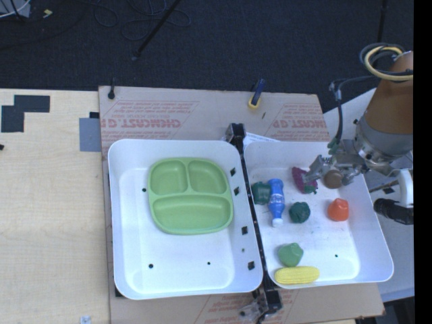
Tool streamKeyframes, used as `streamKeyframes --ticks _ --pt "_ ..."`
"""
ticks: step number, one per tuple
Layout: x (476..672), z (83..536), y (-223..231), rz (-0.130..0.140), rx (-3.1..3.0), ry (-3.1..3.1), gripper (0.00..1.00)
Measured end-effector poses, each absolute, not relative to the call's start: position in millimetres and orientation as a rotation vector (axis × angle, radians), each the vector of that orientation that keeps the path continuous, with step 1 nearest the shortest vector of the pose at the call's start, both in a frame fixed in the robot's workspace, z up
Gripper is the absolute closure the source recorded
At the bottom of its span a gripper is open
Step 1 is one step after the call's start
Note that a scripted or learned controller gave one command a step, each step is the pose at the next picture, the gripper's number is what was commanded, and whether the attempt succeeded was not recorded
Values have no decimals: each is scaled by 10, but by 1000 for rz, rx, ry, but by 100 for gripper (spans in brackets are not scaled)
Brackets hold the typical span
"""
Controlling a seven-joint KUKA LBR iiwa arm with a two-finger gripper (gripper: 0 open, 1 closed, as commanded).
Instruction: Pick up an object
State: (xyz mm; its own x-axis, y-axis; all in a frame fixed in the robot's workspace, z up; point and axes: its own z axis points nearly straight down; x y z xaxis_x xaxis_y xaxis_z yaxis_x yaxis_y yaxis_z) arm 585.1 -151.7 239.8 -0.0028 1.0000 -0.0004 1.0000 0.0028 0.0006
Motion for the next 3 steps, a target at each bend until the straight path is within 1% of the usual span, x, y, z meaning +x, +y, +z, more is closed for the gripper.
streamKeyframes --ticks 1,3 --pt "5778 2002 -1491 -2 2220 2225 0" --pt "5804 1142 -1434 0 2226 2218 0"
